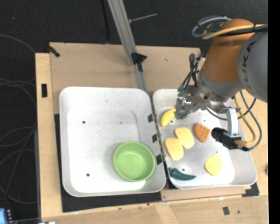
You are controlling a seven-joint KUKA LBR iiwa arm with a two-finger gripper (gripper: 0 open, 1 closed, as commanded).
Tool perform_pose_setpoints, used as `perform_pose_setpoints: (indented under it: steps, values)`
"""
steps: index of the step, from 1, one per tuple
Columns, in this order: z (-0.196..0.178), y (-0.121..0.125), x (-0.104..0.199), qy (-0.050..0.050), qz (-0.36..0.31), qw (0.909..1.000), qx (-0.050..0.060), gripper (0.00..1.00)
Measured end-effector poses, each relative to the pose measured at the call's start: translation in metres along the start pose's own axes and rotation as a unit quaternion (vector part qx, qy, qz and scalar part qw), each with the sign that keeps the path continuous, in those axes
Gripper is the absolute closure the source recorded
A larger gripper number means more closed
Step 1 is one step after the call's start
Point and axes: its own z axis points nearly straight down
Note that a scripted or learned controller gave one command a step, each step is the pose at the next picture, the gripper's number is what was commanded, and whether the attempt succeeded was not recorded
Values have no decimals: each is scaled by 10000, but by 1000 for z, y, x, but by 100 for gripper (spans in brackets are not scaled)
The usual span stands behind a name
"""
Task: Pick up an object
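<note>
My gripper (181, 110) hangs over the back left part of the right bin (238, 171), just right of a yellow banana-shaped piece (166, 118) near the bin's left wall. Two pale yellow pieces (184, 137) (174, 149) lie side by side in the bin's middle. An orange waffle-like piece (201, 132) lies to their right. A yellow lemon-like piece (214, 164) sits toward the front right. A dark green piece (181, 174) lies at the front left corner. Nothing shows between the fingers.
A green bowl (134, 160) stands in the front right of the left bin (84, 125). A metal pole (123, 31) slants up from between the bins. A black and white fixture (228, 134) with cables sits over the right bin's right side.
</note>
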Motion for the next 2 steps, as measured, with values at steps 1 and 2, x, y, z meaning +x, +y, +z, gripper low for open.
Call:
perform_pose_setpoints:
  steps: [1,2]
  values:
    - [1,9,61,-3,2,10000,2,100]
    - [-2,11,123,-2,0,10000,5,100]
